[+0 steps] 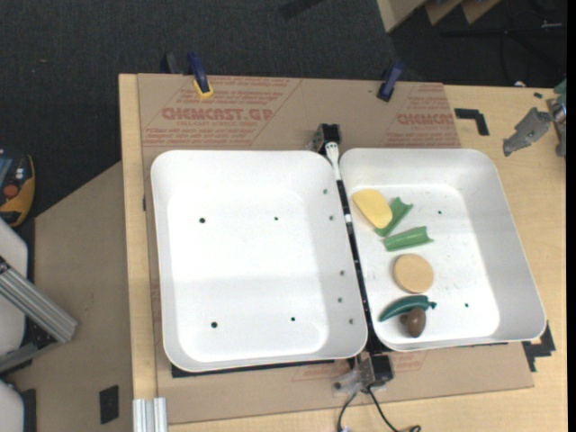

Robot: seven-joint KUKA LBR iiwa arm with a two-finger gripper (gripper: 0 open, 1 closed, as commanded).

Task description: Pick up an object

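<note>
Camera view, front to back.

1. Cable clip (371,372), at the counter's (243,390) near edge, between the two bins.
2. Left bin (180,187): white, shallow.
3. Right bin (490,205): holds all the pickable items, clustered along its left half.
 - Brown nut (414,323), nearest, touching a dark green pod (396,310) that curls over it.
 - Tan disc (413,274), lying flat, just behind.
 - Green pepper (408,238), between disc and lemon.
 - Lemon (372,209), farthest back, with a green leaf (398,212) touching its right side.
4. Tool (529,131): at the right edge, above the counter beyond the right bin's far corner, well apart from every item. Grasping nothing; whether released or clenched, cannot tell.

Risks, judged:
- Items sit close together; a descent on one may nudge or trap a neighbour.
- Disc is low and flat; likely to slip a pinch.
- The cluster lies near the bin's dividing wall; a collision there is possible.
</note>
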